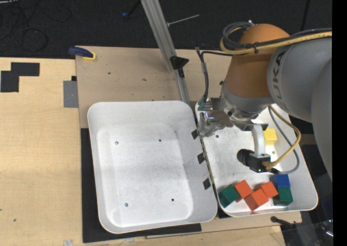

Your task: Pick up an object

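One gripper (210, 119) hung low over the far left corner of the right bin (227, 158), close to that bin's left wall. Whether it was spread or pressed together could not be told, since the wrist covered it from above, and nothing showed in its grasp. Its placing looked like a descent aimed at bare floor rather than at any object, so a close there would likely have caught nothing.

Nearest it, towards the middle of the right bin's far half, sat a yellow block (270, 134), partly hidden by the robot's own fittings. The rest crowded the right bin's near edge: a green block (229, 195), an orange block (243, 187), a red block (257, 200) and a second orange block (269, 189), touching or nearly so, with a blue block (282, 180) and a second green block (286, 196) at the near right corner. Their tilted, jumbled lie suggested loose tumbling, not arrangement, and left little room for a clean pinch.

All were small, flat-faced cubes in plain bright colours. The left bin (141, 158) lay alongside the right bin's left wall.
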You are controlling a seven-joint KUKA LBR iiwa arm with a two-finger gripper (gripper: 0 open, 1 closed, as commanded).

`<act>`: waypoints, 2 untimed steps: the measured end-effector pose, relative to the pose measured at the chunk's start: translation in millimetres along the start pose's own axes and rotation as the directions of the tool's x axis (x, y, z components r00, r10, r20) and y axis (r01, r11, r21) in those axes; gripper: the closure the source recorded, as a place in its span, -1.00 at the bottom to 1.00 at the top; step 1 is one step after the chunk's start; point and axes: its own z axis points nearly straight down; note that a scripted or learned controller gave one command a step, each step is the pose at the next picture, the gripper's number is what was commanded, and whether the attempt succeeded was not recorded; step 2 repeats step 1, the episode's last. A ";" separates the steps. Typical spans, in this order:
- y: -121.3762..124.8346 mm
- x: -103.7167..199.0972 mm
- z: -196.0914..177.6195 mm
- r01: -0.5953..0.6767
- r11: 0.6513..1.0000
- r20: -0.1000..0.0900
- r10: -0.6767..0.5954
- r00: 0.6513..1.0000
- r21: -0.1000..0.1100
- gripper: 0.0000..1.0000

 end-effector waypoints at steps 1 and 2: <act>10.0 48.2 -5.6 -0.001 1.000 0.001 0.001 1.000 0.000 1.00; 10.0 48.2 -5.6 -0.001 1.000 0.001 0.001 1.000 0.000 1.00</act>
